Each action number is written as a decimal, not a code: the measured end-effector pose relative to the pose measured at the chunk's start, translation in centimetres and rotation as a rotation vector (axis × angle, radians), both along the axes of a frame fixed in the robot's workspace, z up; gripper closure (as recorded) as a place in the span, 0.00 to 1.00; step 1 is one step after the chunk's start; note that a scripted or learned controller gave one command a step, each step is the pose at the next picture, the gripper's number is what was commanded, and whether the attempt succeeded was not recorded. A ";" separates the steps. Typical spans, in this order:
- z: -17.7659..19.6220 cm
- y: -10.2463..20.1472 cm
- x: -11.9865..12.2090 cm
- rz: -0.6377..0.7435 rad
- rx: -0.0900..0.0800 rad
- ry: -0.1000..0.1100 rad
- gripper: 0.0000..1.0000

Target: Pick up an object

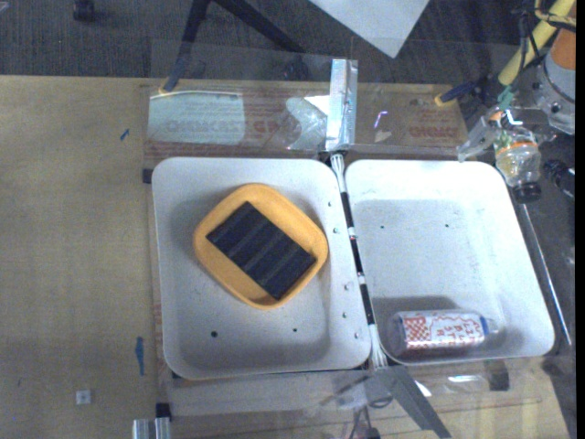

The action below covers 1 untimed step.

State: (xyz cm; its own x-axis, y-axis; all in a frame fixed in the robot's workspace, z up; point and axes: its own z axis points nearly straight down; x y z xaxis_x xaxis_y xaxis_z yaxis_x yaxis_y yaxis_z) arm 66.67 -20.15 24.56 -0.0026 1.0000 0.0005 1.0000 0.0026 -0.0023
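A yellow-orange rounded square object point(260, 244) with a dark ribbed panel on top lies in the middle of the left bin point(183, 337). A red-and-white patterned bottle point(441, 329) lies on its side near the front edge of the right bin point(439, 218). My gripper point(514, 152) hangs just beyond the right bin's far right corner, away from both objects, with the arm's orange band point(567, 51) above it at the frame's edge.
A clear plastic panel with a metal bracket point(340, 108) stands behind the bins. An office chair base point(210, 7) and a white sheet point(366, 3) are on the floor at the back. Bare wooden bench point(73, 245) extends to the left.
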 end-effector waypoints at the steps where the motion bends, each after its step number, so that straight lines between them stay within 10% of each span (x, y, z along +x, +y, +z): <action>1: -15.1 2.4 -2.9 0.084 -0.002 -0.005 0.00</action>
